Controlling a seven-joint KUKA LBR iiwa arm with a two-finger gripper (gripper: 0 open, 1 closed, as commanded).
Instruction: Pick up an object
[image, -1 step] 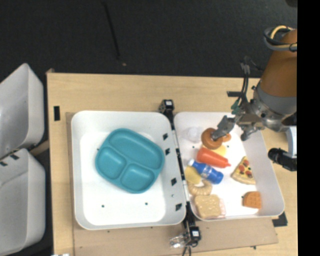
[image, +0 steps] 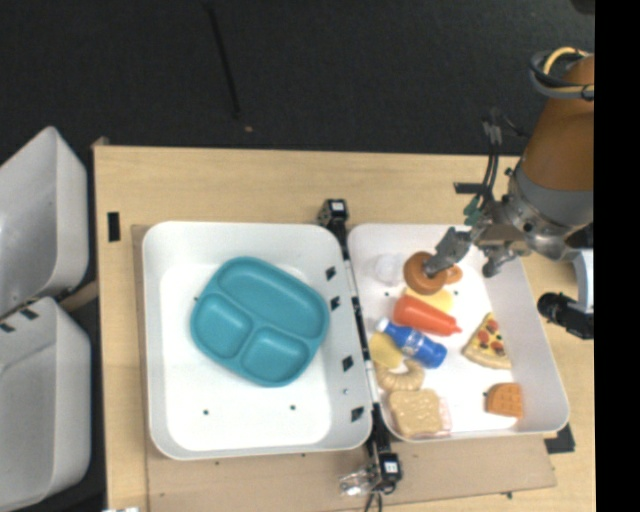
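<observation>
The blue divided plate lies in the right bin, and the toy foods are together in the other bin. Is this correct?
Not quite. The camera view shows the blue divided plate in the left bin, not the right. The toy foods, among them the carrot and the pizza slice, are together in the right bin.

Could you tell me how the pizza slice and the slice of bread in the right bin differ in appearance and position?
The pizza slice is a yellow wedge with red toppings, while the slice of bread is pale tan, squarish and plain. The pizza slice lies toward the bin's right side with clear floor around it; the slice of bread sits at the near edge, beside other food items. Both lie flat in the right bin.
</observation>
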